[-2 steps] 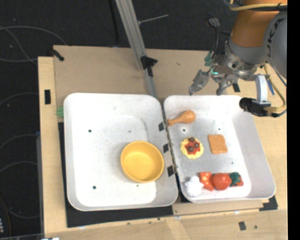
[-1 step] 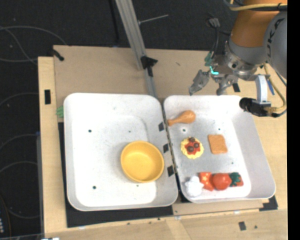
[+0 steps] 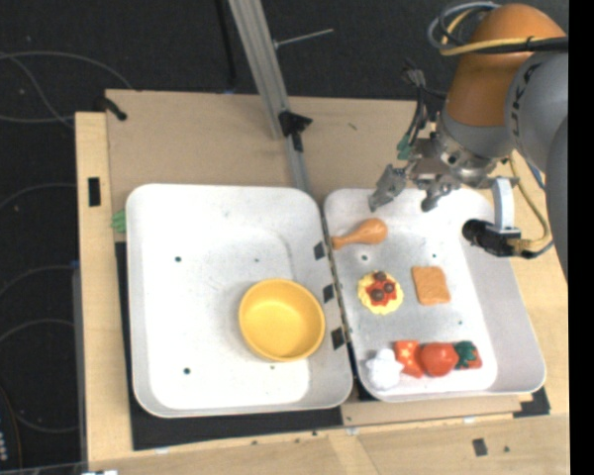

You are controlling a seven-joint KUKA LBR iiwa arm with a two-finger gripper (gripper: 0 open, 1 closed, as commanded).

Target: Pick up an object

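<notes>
Tan wooden desk on black floor, loose cables at left. Two shallow white bins: left bin holds round yellow plastic bowl. Pincer fingers apart, nothing between, above far end of right bin. Orange toy drumstick just below pincer.

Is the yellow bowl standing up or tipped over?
Standing up. The yellow bowl sits in the left bin, its round opening facing up.

Grey arm, orange band (apparently cabled), metal gripper.
</notes>
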